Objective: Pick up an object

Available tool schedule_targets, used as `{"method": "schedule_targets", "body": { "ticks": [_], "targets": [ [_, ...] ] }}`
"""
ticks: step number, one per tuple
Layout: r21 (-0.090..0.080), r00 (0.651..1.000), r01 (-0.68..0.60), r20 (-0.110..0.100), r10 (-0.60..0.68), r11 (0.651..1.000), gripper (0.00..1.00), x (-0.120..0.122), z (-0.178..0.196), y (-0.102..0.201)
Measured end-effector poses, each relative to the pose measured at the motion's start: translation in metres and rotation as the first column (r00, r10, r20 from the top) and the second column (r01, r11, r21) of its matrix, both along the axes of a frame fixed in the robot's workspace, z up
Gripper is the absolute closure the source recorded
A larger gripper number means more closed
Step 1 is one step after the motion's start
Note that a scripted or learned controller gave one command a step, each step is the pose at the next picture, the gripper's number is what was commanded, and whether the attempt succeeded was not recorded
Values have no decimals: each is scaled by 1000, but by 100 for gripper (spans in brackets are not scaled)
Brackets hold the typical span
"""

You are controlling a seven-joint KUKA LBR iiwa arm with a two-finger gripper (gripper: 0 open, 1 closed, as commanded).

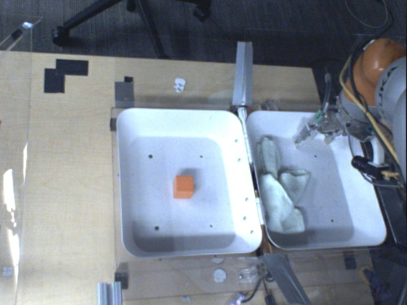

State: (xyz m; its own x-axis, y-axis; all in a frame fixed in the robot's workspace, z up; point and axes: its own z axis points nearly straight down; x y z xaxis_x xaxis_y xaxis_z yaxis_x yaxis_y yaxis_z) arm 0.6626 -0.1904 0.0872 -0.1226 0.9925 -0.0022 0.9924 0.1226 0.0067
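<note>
A small orange cube (184, 187) lies near the middle of the left white bin (133, 145). A crumpled pale grey cloth (280, 186) is spread along the left side of the right white bin (362, 230), close to the divider. My gripper (310, 132) hangs over the back part of the right bin, up and to the right of the cloth and apart from it. The grey arm with its orange band (372, 68) comes in from the right edge. Nothing shows in the gripper.
A metal post (242, 75) stands behind the seam between the bins. Cables (375, 170) hang off the arm over the right bin's right rim. Black tape marks (63, 74) lie on the wooden bench at far left. An office chair base (137, 5) stands on the floor behind.
</note>
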Motion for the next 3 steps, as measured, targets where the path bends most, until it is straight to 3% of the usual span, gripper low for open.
{"method": "schedule_targets", "body": {
  "ticks": [1, 2, 3],
  "targets": [
    [-1, 995, -97, 1, 97, 995, 0, -38, 114, 39],
    [1, 991, 133, -1, -133, 991, 0, -27, 9, 10],
    [1, 992, 128, 5, -128, 992, 100, -25, 20, 12]
  ]
}}
